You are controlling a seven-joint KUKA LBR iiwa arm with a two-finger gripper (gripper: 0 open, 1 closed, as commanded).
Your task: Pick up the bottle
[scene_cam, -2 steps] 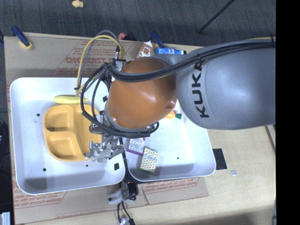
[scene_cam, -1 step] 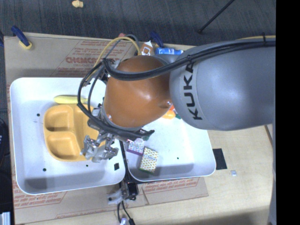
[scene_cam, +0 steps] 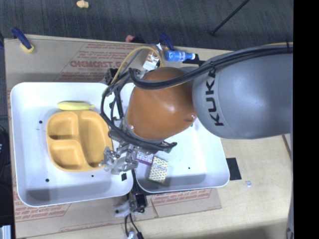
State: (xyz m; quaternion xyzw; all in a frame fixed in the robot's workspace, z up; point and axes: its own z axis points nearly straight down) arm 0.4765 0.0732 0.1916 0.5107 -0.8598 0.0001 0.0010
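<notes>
Nearest the camera, the front rim of the right bin (scene_cam: pixel 199 185). Just inside it lies a small patterned box (scene_cam: pixel 158 171), tilted, close to the wall shared with the left bin (scene_cam: pixel 20 133). My gripper (scene_cam: pixel 118 161) is low over that shared wall, just left of the box and touching or nearly touching the near right corner of the yellow divided tray (scene_cam: pixel 77 138). It's a tangle of metal from here, so I cannot tell whether my gripper is open or closed, and I see nothing between its tips.

The tray has three compartments and sits mid left bin. Just behind it is a slim yellow item (scene_cam: pixel 75 105), long axis left-right. I cannot tell what it is.

The bottle: I cannot tell where it is, how it looks or which way it points. My orange band (scene_cam: pixel 159 103) and grey arm (scene_cam: pixel 249 93) cover much of the right bin.

Farther back, a blue clamp (scene_cam: pixel 22 39) on the bench edge.
</notes>
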